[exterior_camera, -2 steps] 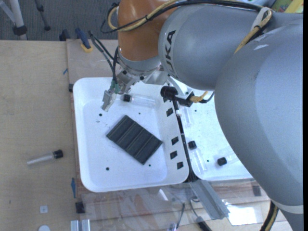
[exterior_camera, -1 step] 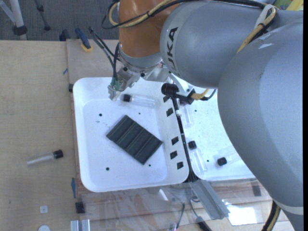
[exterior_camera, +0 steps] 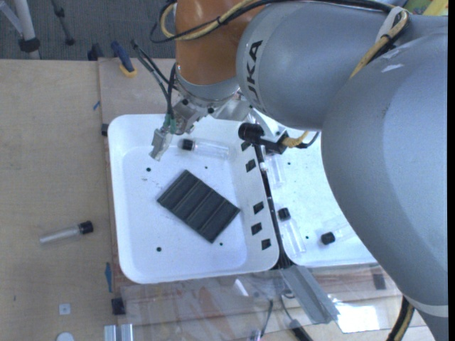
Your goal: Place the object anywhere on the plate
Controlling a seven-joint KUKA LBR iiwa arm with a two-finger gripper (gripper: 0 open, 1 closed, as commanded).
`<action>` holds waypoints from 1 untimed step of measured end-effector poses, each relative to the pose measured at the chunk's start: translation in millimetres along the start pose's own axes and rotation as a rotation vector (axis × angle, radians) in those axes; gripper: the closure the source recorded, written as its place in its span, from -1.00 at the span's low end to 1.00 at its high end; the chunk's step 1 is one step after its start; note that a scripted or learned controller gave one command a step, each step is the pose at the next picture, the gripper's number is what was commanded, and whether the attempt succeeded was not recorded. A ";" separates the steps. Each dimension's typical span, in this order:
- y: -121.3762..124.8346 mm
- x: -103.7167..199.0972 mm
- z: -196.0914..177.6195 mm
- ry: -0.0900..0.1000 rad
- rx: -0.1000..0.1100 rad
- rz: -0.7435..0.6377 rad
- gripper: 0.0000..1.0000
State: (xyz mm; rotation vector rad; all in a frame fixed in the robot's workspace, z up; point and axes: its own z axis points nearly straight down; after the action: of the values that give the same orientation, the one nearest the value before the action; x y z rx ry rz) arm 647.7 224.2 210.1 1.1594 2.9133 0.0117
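A dark grey ribbed rectangular plate (exterior_camera: 197, 204) lies at an angle in the middle of the left white bin (exterior_camera: 131, 261). A clear tube with a black cap (exterior_camera: 202, 146) lies on the bin floor beyond the plate, near the back wall. My gripper (exterior_camera: 161, 146) hangs over the bin's back left area, just left of the tube's capped end and above the plate's far corner. Nothing shows in its grasp. The arm's orange band and grey body cover the top and right of the view.
The right bin (exterior_camera: 355, 258) holds clear tubes with black caps (exterior_camera: 325, 238), partly hidden under the arm. Another capped tube (exterior_camera: 65, 233) lies on the wooden bench left of the bins. Black clips (exterior_camera: 259, 208) line the wall between the bins.
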 end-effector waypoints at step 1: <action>0.9 -1.0 -10.9 -0.001 -0.005 0.002 1.00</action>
State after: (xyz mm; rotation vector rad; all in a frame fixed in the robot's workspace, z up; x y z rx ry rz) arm 649.0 224.2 221.0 1.1605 2.9095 0.0185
